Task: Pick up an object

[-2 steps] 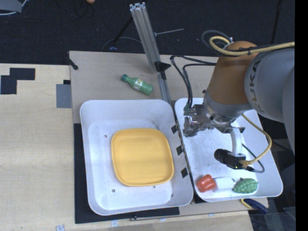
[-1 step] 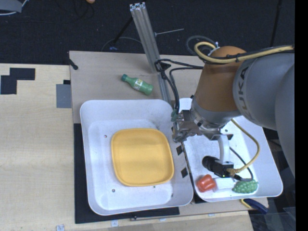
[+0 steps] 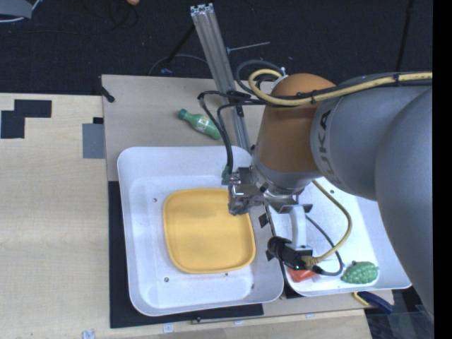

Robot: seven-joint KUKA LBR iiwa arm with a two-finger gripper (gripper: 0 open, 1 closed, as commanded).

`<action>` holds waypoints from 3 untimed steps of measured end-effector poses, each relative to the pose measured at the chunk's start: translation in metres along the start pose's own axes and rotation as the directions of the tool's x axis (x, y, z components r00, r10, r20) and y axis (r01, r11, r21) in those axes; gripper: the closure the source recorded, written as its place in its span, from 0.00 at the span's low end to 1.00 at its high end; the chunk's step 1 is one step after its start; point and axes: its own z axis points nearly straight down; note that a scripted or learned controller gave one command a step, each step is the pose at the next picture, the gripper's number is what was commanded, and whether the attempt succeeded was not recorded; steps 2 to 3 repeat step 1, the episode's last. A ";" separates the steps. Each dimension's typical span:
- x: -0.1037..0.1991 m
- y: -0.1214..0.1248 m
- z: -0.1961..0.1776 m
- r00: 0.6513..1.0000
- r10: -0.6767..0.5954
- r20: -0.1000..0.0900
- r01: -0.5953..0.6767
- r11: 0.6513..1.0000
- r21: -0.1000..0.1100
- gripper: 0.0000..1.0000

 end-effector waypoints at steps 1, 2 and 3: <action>-0.002 0.000 0.000 1.000 0.003 0.001 -0.003 1.000 0.000 0.00; -0.002 0.000 0.000 1.000 0.003 0.001 -0.003 1.000 0.000 0.00; -0.002 0.000 0.000 1.000 0.003 0.001 -0.003 1.000 0.000 0.00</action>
